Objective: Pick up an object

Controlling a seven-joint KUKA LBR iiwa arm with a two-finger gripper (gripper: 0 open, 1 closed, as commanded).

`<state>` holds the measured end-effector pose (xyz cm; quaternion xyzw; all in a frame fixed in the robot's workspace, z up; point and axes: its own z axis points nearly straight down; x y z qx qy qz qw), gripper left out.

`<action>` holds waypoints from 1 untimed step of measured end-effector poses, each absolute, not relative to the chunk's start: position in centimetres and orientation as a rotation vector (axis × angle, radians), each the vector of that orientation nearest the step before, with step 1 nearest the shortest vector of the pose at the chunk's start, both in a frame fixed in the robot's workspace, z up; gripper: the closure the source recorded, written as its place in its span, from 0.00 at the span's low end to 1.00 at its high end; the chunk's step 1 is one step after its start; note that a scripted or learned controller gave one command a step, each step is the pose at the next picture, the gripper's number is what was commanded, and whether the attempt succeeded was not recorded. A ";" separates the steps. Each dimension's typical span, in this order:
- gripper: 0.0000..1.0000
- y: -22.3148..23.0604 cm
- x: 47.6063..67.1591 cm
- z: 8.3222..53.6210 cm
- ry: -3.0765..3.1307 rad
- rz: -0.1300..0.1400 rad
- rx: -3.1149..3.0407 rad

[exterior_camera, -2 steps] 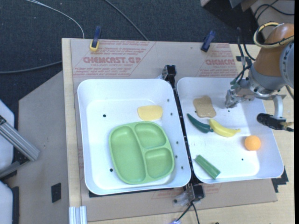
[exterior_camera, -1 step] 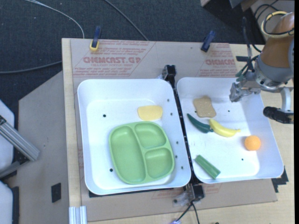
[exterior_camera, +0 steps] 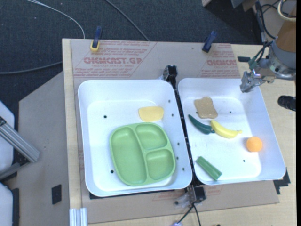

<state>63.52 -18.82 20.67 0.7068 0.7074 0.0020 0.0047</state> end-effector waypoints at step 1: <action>1.00 -19.5 63.2 26.8 2.214 0.006 2.215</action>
